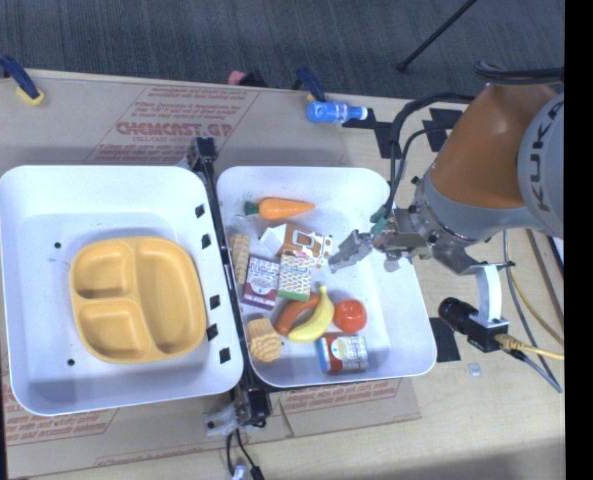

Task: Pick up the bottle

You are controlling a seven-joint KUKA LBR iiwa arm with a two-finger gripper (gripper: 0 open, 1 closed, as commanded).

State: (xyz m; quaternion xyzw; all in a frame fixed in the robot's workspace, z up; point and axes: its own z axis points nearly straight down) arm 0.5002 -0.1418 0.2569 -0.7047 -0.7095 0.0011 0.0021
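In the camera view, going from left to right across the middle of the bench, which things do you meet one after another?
Yellow divided plate → waffle → banana → tomato → pincer at the right bin's right side.

A single camera looks down on the bench (126,118) from above, at a slant rather than straight overhead. It faces the two white bins, which sit side by side near the middle of the frame: the left bin (16,268) and the right bin (401,298), meeting at a black hinge line (216,258). Beyond the left bin's far rim, the bench edge and a strip of dark carpet (176,18) show along the top. The camera stands far enough off to take in both bins whole. The arm (496,158) enters from the right of the right bin.
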